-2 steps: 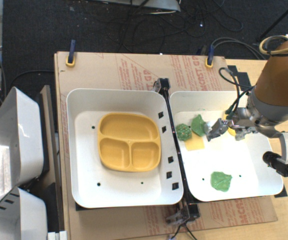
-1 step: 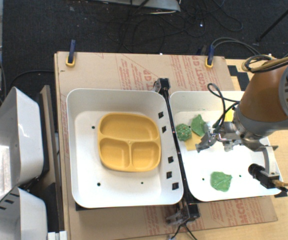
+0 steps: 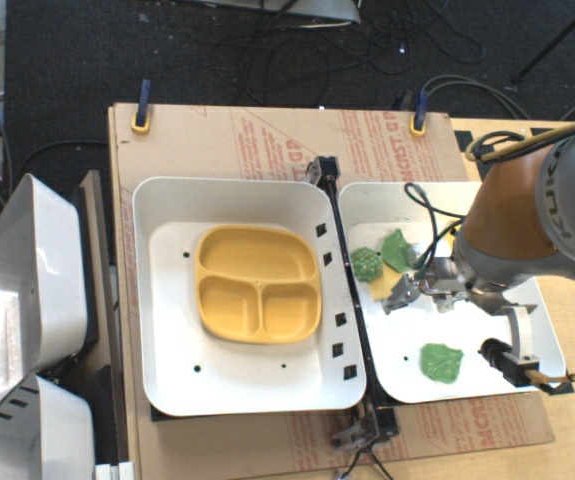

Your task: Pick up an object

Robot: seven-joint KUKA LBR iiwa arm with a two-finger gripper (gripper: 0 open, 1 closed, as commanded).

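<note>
Gripper (image 3: 417, 293) hovers in right bin (image 3: 527, 383), 3 o'clock of yellow tray (image 3: 259, 283) (jaw state indiscernible, arm-occluded).

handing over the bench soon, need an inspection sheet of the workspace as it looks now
surface: cardboard-covered bench bearing left bin and right bin
job's things: three green pieces in right bin, ball-like piece, leafy piece, front piece; small yellow bit at gripper
clutter: yellow divided plate in left bin
grippers: gripper low over right bin
cables: black cable over right bin, more on floor behind
surroundings: white tubs left of bench
</note>
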